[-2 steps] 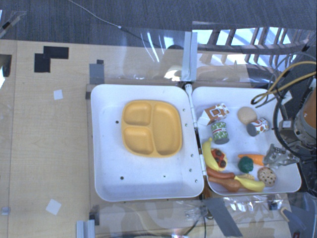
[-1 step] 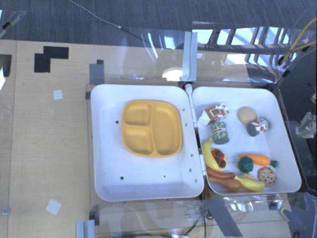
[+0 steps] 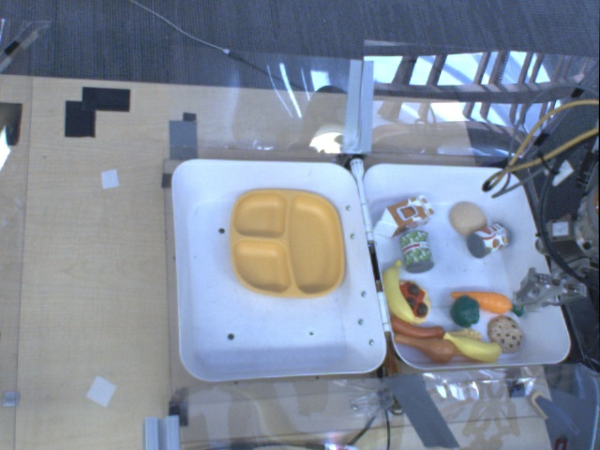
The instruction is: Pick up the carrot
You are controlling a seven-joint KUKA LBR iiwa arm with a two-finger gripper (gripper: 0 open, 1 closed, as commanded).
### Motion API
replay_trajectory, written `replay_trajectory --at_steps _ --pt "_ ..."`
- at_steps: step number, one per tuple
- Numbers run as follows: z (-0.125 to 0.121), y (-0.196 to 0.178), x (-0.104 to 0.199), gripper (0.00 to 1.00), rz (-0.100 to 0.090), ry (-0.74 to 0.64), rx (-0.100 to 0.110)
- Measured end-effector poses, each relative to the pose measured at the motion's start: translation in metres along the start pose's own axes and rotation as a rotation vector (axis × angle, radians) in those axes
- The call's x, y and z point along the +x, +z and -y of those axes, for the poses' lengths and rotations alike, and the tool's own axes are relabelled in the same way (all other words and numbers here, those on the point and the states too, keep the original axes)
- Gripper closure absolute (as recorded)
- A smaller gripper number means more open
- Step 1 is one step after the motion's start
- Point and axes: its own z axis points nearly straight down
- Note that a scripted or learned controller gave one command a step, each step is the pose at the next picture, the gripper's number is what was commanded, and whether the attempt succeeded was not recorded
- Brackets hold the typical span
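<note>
The carrot (image 3: 483, 301) lies in the right bin (image 3: 555, 350), between a green ball (image 3: 465, 313) and a cookie (image 3: 504, 332). The gripper (image 3: 536, 292) hovers just beside it, apparently empty and spread. Approach stage: next it must descend over the carrot.

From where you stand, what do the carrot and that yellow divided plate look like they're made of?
The carrot looks like moulded toy plastic: even orange, smooth surface, flat green top. It could be rubber; the view can't settle that. The yellow plate looks like matte hard plastic: one uniform colour, rounded moulded dividers, no glaze shine.
</note>
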Motion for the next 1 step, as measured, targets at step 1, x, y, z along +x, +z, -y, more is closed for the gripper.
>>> replay_trajectory --at_steps 1 --pt "0.0019 -0.1455 0.0005 1.00 -0.007 -0.348 0.016"
